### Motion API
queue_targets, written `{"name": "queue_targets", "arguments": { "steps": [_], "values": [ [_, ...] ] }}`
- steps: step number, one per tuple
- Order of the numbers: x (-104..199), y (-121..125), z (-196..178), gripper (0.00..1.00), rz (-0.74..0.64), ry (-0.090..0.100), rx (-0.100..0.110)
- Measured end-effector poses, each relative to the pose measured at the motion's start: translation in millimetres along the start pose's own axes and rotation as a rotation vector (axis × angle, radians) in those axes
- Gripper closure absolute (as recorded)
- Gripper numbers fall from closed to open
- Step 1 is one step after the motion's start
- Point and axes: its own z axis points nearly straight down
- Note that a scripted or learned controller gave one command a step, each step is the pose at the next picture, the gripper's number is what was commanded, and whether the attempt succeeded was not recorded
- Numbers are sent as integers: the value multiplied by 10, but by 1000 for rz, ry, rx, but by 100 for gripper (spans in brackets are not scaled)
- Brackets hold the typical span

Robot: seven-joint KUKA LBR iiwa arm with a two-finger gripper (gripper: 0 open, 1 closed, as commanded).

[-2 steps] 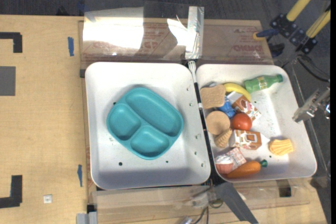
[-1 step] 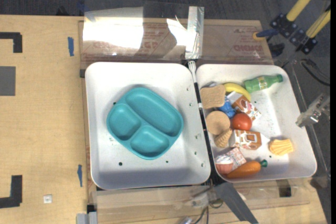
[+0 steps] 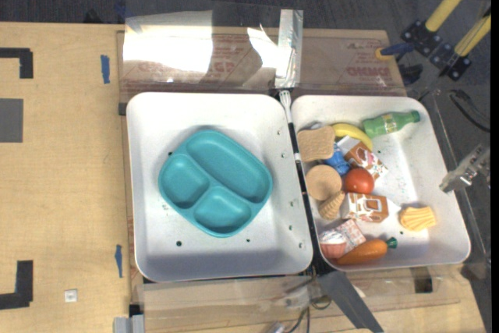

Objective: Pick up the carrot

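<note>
Down at the near edge of the right bin point(image 3: 437, 129), the carrot point(image 3: 365, 250) is lying untouched beside other toy food, so you're looking at a pickup that's not started. Can't tell how the jaws are sitting.

A lab test bench: taped cardboard point(image 3: 54, 168), white bins point(image 3: 148, 168), toy food point(image 3: 343, 183).

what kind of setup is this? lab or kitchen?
Likely a lab test bench, not a kitchen: two white bins on a taped cardboard-topped bench, toy food such as a carrot and green bottle, and a teal divided tray.
</note>
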Motion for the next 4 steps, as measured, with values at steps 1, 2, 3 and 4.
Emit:
{"name": "queue_targets", "arguments": {
  "steps": [1,2,3,4],
  "values": [
    [2,0,27,100,28,1,0],
    [-432,455,-208,100,41,-3,-1],
    [-983,1016,-83,100,-27,-2,0],
    [-914,946,-112,100,-55,-1,1]
  ]
}}
